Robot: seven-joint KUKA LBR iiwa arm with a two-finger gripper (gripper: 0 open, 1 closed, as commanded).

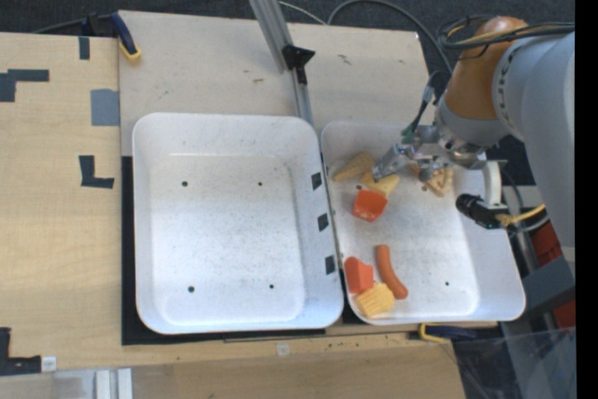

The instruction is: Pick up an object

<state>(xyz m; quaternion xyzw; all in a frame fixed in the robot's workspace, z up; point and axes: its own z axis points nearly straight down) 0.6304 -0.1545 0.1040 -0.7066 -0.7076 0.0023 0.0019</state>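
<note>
Look to the right bin (486, 294): your arm (533, 98) comes in from three o'clock and drops its end effector (411, 165) over the bin's upper half, toward twelve o'clock of that bin. You cannot tell how its fingers stand, since the metal parts blur together there, and nothing shows clearly gripped between them.

Just below the end effector, at its seven o'clock, sits an orange block (369, 205), with a pale yellow piece (385, 184) touching its upper edge. At nine o'clock of the end effector lies a tan wedge (352, 168), near the bin's left wall. At three o'clock of it, close beside the tool, you see a small brownish object (437, 182) that is too blurred to name.

Down at the bin's six o'clock corner you have three more things bunched together: a red-orange block (358, 275), a yellow ridged piece (377, 300) just below it, and an orange sausage-shaped item (391, 271) lying at a slant beside them.

The left bin (149, 201) stands just beside the right one on the desk (56, 229).
</note>
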